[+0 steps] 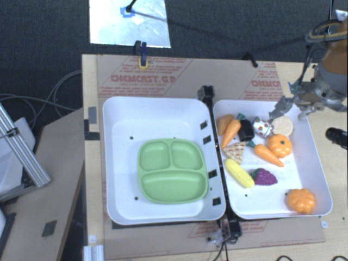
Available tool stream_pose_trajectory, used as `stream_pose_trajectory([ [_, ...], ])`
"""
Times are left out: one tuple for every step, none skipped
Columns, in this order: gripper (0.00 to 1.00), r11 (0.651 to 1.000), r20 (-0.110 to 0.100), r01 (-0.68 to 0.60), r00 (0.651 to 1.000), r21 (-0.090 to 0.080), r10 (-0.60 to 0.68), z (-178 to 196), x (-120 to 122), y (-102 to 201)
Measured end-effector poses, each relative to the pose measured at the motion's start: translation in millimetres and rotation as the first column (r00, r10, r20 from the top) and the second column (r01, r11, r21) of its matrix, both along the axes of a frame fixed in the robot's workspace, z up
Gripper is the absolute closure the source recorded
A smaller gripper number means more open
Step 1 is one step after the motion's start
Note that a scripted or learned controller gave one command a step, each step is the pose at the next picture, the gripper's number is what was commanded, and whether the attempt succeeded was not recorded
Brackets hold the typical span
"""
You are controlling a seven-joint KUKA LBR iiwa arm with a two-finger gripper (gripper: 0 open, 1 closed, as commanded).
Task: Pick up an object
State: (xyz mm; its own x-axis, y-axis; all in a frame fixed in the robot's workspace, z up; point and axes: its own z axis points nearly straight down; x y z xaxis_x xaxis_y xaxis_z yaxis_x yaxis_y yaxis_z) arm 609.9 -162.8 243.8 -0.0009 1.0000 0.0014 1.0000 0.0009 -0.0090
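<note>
- On the left I see the left bin [117, 145] with a green tray [173, 170] lying flat in it; nothing there for me to grab.
- The right bin [315, 162] holds the toy food: two carrots [230, 130] [268, 155], corn [239, 173], grapes [265, 176], a tomato [279, 144], a pumpkin [302, 200], a pale disc [282, 126].
- The gripper [285, 106] hangs over the bin's far edge, by the disc; I judge its fingers spread, with nothing between them.
- The pile by the disc is crowded, so fingers could jam on neighbours.
- I'd pick the pumpkin, well apart near the front corner: centre over it, descend straight, close, lift slowly.
</note>
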Motion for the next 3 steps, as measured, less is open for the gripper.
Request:
stream_pose_trajectory([
  [0.00,1.000,0.011,-0.002,1.000,-0.002,0.002,6.6,2.3,0.4],
  [0.00,1.000,0.008,0.000,1.000,-0.002,0.000,-35.5,2.9,-2.6],
  [0.00,1.000,0.008,0.000,1.000,-0.001,0.000,-78.8,5.1,-7.3],
])
